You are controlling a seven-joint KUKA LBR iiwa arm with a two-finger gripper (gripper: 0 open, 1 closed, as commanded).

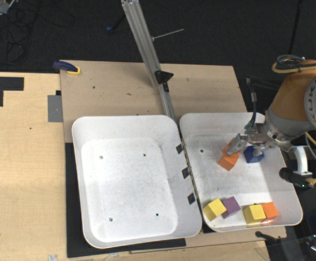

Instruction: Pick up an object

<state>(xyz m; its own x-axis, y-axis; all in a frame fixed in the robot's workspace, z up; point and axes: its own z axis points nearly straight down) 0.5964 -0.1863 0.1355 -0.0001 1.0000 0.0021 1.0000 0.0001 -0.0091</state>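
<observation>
Where the arm reaches into the right-hand white bin (pixel 288 213), its hand (pixel 235 147) sits directly over the small orange cube (pixel 228 161) — grip state I cannot tell — with a blue block (pixel 253 155) just beside.

Orange block (pixel 228 161) tilting on my right bin's floor, touching my gripper (pixel 237 145), blue block (pixel 253 155) lying just beside
</observation>
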